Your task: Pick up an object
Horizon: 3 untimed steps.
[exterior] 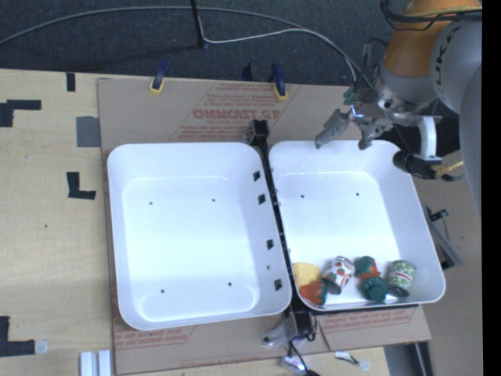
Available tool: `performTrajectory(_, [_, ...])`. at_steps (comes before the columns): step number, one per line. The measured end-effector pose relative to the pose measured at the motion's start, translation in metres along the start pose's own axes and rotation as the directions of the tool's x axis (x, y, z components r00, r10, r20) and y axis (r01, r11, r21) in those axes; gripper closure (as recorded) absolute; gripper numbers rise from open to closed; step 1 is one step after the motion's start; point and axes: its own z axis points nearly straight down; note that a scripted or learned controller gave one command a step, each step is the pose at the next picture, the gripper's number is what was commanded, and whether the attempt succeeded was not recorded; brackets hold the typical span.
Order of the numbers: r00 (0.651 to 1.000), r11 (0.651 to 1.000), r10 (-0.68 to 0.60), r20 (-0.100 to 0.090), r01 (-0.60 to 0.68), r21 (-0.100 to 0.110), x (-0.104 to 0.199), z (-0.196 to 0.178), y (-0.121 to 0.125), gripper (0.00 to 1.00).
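While the claw (350,131) hangs above the far rim of the right bin (407,202), we judge the task to be at its approach step: nothing is between the fingers, and the objects are all well apart from it. The two fingers are spread, one grey tip pointing toward the left of the view and the other angled down just over the bin's far edge.

The things to pick from lie bunched along the near wall of that same bin. We see a yellow piece (306,272) touching an orange one (312,291) at the near-left corner, a white and red toy (338,272) just beside them, a green figure (370,279), and a small round green and white object (401,275) toward the near-right corner. They touch or nearly touch one another, so we cannot tell exactly where one ends and the next begins. The left bin (188,233) holds none of them.

The next move, in our judgement, calls for carrying the claw across the bin toward the near wall, choosing one item with room for a finger on each side, and descending with the fingers kept apart. The crowding and the wall could make a clean grip hard.

The arm (438,30) reaches in from the right, its orange band high at the top corner, the wrist bent down and leftward over the counter (47,210).
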Motion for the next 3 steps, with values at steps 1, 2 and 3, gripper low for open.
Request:
performTrajectory(1, [1.000, 1.000, 0.005, 0.001, -0.005, 0.005, -0.067, 0.052, 0.000, 0.00])
performTrajectory(2, [1.000, 1.000, 0.001, -0.002, -0.001, 0.005, -0.101, 0.150, 0.003, 0.00])
performTrajectory(3, [0.996, 0.996, 0.085, 0.001, -0.085, -0.002, -0.071, 0.145, -0.004, 0.00])
